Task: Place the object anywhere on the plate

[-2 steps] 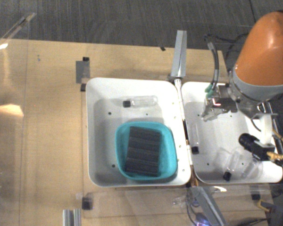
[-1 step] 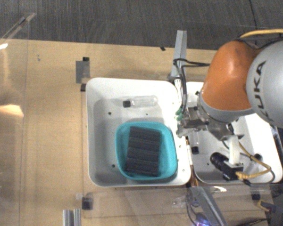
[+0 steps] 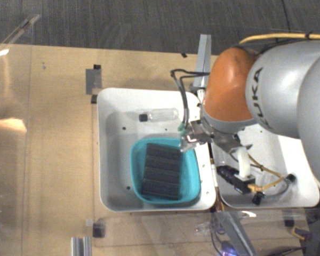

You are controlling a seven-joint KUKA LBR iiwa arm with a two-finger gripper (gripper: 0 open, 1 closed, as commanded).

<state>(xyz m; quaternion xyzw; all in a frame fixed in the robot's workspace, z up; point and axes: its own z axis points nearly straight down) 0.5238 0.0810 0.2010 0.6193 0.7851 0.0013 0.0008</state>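
Note:
A teal plate (image 3: pixel 192 177) lies in the front half of the left bin (image 3: pixel 109 159). A black ridged block (image 3: pixel 161 170) rests flat on the plate, filling most of its middle. My gripper (image 3: pixel 188 136) hangs under the orange band of the arm, over the plate's back right rim and close to the wall between the two bins. It sits just right of the block's far corner, and nothing shows in its grasp. The wrist hides most of the gripper.
A clear plastic bottle (image 3: pixel 160 114) with a black cap lies on its side along the back of the left bin. The arm (image 3: pixel 277 84) covers much of the right bin (image 3: pixel 296 196). The wooden bench (image 3: pixel 42 143) stretches off to the left.

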